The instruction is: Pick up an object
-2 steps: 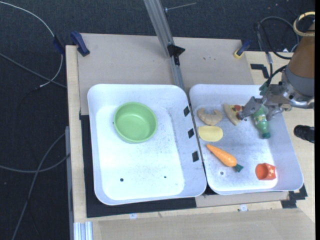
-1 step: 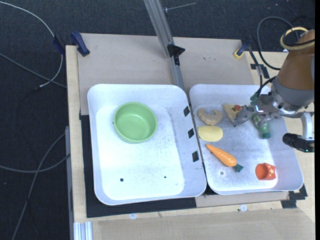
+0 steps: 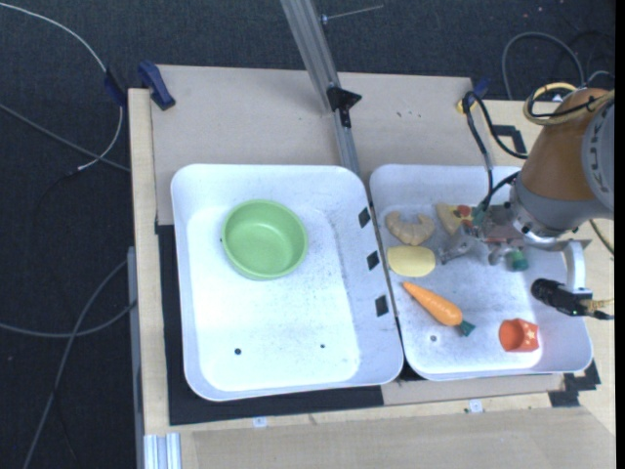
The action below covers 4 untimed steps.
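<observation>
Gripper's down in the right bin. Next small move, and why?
Probably ease the gripper a little toward the yellow potato-like piece. Nothing sits between its fingers, which point at that piece and the tan piece above it in the right bin. The toy carrot lies further off.

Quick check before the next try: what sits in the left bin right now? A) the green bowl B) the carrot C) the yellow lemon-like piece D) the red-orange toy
A: the green bowl stands in the left bin, while the carrot lies in the right bin.
</observation>
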Motion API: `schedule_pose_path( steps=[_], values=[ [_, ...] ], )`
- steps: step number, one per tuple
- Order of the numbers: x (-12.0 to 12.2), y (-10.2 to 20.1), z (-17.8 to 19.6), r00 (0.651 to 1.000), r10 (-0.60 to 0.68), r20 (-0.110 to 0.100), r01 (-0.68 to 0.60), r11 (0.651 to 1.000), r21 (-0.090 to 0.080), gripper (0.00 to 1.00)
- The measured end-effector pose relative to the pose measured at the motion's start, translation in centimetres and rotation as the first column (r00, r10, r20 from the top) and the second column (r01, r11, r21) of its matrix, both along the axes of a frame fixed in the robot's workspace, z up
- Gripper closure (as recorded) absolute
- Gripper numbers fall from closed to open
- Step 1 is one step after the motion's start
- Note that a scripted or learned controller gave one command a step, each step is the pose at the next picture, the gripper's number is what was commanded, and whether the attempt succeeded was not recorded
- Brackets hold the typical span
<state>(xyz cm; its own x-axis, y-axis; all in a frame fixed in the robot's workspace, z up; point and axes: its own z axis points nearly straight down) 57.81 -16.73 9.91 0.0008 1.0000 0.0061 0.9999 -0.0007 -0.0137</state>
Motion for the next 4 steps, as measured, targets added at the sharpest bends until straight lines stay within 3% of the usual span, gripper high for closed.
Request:
schedule_pose_path(
  steps=[1, 2, 4],
  values=[
    [0.3, 0.0, 1.8, 1.0, 0.0, 0.011, 0.0, 1.0, -0.001, 1.0],
    [0.2, -1.0, 7.2, 1.0, -0.001, 0.022, 0.001, 1.0, -0.008, 1.0],
    [1.6, -1.3, 16.8, 1.0, 0.003, 0.022, -0.003, 1.0, -0.007, 1.0]
  ],
)
